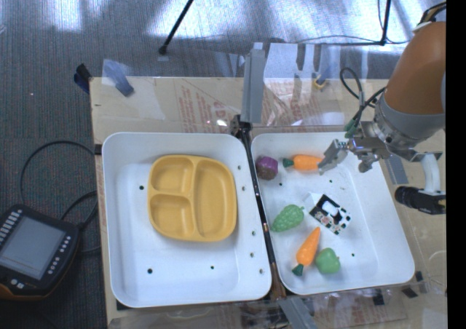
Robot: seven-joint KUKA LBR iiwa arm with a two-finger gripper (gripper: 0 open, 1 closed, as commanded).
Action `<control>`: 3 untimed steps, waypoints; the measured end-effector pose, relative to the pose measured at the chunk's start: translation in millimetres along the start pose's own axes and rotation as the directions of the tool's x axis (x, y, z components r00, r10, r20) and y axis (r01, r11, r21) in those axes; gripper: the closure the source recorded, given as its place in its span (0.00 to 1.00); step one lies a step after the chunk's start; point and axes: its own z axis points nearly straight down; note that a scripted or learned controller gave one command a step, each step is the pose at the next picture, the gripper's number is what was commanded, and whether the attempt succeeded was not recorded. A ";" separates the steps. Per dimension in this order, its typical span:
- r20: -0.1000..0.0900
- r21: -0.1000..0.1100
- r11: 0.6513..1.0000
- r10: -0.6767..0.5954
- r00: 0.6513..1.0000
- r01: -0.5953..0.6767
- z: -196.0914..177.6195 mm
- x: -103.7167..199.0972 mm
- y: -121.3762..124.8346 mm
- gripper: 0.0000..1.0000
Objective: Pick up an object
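On the bench sit two white bins side by side. At the left, the left bin (124,247) holds one yellow divided plate (193,197) with three compartments, lying flat near the bin's middle.

At the right, the right bin (378,247) holds six things. Along its far edge lie one purple onion-like piece (266,167) at the far left corner and, just beside it to the right, one carrot (306,163) lying flat. Nearer the middle are one bumpy green piece (288,218), perhaps a fruit though the view is too coarse to be sure, and one small black-and-white box (330,214) to its right. At the near side a second carrot (308,247) lies at a slant, with one green pepper (328,260) touching it on the right. That makes two carrots in all.

The gripper (349,159) hangs over the far right part of the right bin, just right of the far carrot. Its fingers stand apart, spread wide, with nothing between them.
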 end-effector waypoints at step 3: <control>0.030 -0.052 0.984 -0.166 0.986 0.168 127.7 19.7 -81.5 1.00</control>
